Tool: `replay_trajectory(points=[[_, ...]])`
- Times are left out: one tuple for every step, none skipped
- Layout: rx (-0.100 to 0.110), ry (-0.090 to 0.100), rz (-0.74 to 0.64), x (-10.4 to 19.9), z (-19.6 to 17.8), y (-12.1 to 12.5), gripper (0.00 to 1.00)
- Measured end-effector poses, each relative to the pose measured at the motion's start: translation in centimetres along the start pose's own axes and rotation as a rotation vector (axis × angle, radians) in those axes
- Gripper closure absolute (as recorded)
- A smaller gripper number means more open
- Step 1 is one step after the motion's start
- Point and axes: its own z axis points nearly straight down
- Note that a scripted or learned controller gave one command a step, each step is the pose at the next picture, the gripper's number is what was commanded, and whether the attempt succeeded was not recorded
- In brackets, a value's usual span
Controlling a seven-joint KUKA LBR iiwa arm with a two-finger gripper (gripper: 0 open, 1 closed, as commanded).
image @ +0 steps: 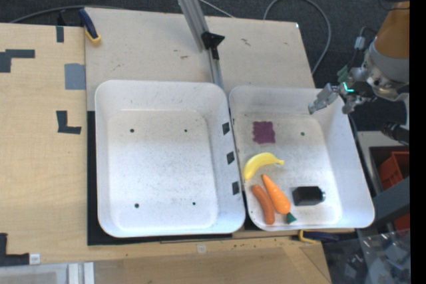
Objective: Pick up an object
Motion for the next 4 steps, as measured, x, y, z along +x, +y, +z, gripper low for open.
replay_trajectory(points=[[-0.004, -0.002, -0.002, 0.0, -0.3, 0.1, 0.0], [0.0, -0.001, -0.001, 0.8, 4.4, -0.2, 0.0], [0.003, 0.0, -0.001, 1.1, 10.9, -0.2, 0.0], [-0.003, -0.002, -0.001, 1.2, 13.4, -0.3, 0.0]])
